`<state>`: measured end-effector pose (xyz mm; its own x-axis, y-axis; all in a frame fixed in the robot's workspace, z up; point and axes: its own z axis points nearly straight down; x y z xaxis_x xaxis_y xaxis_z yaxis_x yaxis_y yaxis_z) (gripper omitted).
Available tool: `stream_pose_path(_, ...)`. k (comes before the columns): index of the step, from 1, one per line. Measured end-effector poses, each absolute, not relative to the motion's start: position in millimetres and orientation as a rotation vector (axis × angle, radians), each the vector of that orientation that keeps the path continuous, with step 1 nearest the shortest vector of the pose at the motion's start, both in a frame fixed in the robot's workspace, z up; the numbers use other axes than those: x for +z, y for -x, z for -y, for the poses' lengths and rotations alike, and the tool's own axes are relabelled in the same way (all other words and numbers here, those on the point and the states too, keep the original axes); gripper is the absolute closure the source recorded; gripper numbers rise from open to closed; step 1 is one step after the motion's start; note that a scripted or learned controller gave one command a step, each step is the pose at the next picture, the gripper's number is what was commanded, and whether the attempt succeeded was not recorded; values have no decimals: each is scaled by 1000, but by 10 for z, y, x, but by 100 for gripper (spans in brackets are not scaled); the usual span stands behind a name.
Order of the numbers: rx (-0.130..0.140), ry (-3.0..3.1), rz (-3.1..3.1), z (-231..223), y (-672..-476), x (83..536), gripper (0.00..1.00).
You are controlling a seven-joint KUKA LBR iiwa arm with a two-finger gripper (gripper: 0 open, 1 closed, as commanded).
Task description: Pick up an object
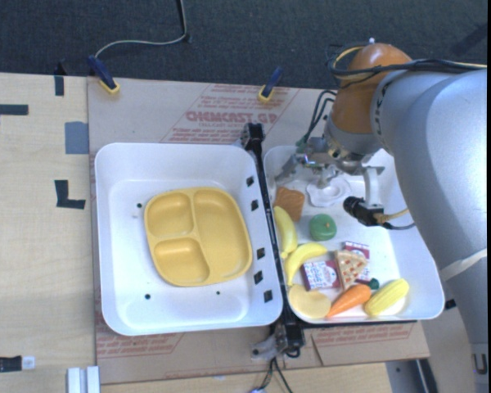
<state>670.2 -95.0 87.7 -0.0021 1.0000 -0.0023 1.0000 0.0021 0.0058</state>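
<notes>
Over the right bin (pixel 409 256), toward its 12 o'clock end, the gripper (pixel 326 185) hangs low; whether it is open or closed cannot be told, wrist hardware blocks it. Arm bulk cuts off the bin's 3 o'clock rim. Toy food crowds 6 o'clock: green piece (pixel 322 227), bananas (pixel 295 248), pizza slice (pixel 352 265), carrot (pixel 349 299), corn (pixel 387 296). Left bin (pixel 114 219) holds a yellow divided tray (pixel 198 236).

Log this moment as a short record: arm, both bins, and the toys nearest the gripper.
arm: reaches in from the right, gripper low over the far end of the right bin
left bin: holds a yellow divided plate
right bin: toy food
nearest toys: brown bread piece, green round toy
others: bananas, carrot, corn, pizza slice
</notes>
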Motion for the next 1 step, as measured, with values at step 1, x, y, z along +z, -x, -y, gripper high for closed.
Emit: stream_pose_path(1, 4, -2215, -2219, 944, -6702, 877, 0)
